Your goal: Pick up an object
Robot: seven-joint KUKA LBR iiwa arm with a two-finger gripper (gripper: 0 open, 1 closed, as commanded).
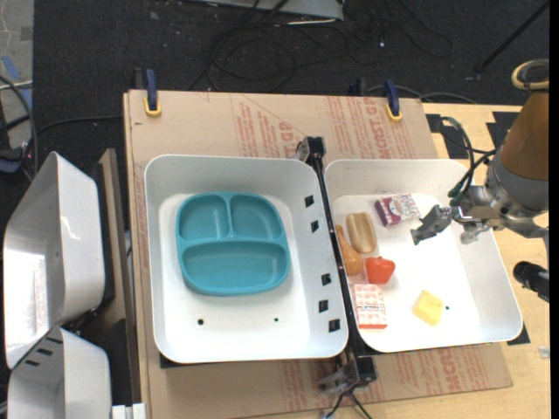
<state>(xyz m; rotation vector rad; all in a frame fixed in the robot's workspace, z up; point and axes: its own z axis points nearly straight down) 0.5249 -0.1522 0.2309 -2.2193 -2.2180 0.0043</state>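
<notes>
The right bin holds several small objects. A purple and white packet lies near its back. A tan bread roll sits beside an orange piece along the left wall. In front of them are a red pepper-like item, a red and white carton and a yellow cheese block. My gripper hovers over the bin's middle right, just right of the packet and apart from every object. The arm comes in from the right.
The left bin holds a teal divided plate. A black divider with clips runs between the bins. White containers stand off the bench at far left. Clamps hold the cardboard base at the back.
</notes>
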